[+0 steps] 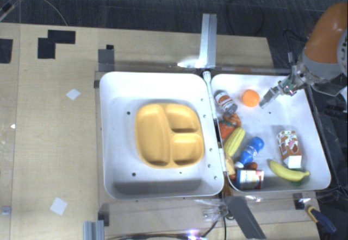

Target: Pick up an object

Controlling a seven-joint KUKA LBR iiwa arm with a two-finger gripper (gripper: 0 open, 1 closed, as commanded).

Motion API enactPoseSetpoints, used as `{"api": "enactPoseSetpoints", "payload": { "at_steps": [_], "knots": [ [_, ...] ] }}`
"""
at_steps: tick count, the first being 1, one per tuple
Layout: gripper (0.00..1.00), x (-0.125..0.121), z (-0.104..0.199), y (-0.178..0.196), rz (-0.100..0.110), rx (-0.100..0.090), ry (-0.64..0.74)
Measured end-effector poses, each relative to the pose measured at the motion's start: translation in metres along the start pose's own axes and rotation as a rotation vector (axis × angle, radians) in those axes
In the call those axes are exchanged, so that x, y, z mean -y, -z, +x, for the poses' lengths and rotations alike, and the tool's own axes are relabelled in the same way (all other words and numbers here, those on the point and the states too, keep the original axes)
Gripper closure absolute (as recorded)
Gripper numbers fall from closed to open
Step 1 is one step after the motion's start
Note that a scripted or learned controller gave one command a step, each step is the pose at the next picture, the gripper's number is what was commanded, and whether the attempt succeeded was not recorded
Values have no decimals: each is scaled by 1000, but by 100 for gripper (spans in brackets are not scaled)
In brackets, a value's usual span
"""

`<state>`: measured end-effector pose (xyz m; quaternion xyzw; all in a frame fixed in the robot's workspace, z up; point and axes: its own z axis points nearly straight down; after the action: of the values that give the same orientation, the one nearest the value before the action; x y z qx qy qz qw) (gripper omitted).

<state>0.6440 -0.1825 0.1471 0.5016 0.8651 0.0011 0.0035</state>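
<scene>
I see the gripper [270, 96] over the right bin [318, 141] near its far edge, just beside the orange ball [250, 98]; I cannot tell how it is set. Along that bin's left edge lie a can [225, 101], a yellow corn cob [235, 141] and a blue bottle [250, 150]; a banana [288, 171] sits in its near right corner. The left bin [114, 141] carries a yellow divided tray [168, 134].

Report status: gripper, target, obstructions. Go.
Gripper over right bin, upper part, nothing seen between its fingers. Orange ball nearest, just left of it, on bin floor. Can lies beyond ball; nothing between gripper and ball.
</scene>
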Motion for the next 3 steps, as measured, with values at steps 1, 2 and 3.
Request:
{"api": "enactPoseSetpoints", "payload": {
  "at_steps": [1,2,3],
  "knots": [
    [0,-23,45,-56,3,-2,-82],
    [100,-26,45,-48,3,0,-74],
    [0,-24,45,-48,6,-1,-73]
  ]
}}
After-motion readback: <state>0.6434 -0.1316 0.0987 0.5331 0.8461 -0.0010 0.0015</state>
